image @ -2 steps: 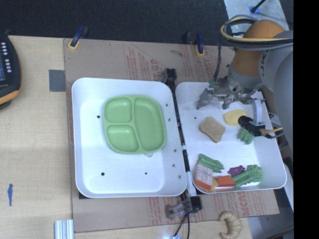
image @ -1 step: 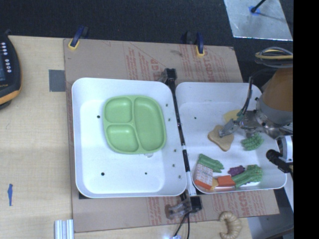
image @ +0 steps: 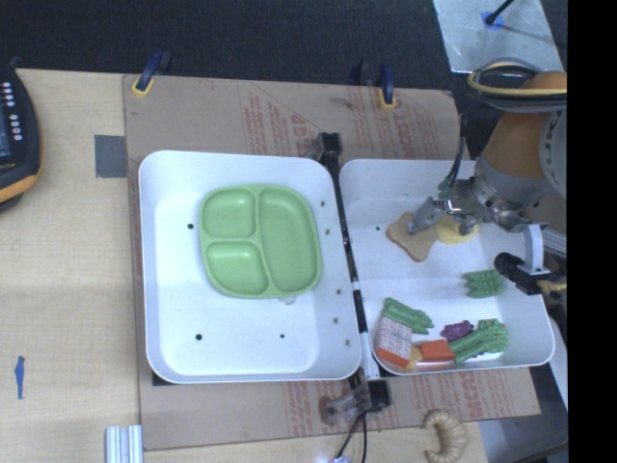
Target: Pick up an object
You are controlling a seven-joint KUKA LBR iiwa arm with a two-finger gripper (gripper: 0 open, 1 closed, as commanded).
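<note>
Two shallow white bins sit side by side on a sheet of brown cardboard on the table [image: 67,287]. The left bin [image: 164,345], in the middle of the frame, holds a pale green divided plate [image: 260,240] with three sections, lying flat in the bin's upper half.

The right bin [image: 371,186] holds the small things. Near its upper middle lies a tan, bone-shaped piece [image: 410,239], its long axis running from upper left to lower right. Just to its right is a small yellow piece [image: 453,231], partly covered by the claw. Toward the right side of the bin lies a green leafy toy [image: 484,281], its long axis roughly level across the frame. Along the bin's lower edge sits a cluster: a green pea pod [image: 405,313] slanting from upper left to lower right, a pale packet [image: 392,337], an orange-red piece [image: 434,351], a purple piece [image: 457,331] and another green piece [image: 485,339].

The arm [image: 516,143] comes in from the right edge, and its claw [image: 441,215] hangs low over the upper part of the right bin — right at the tan piece and the yellow piece. Whether its tips are spread or closed cannot be told, and nothing is seen gripped between them.

At the bottom edge, outside the bins, lies a curled tan thing [image: 445,434] on the cardboard.
</note>
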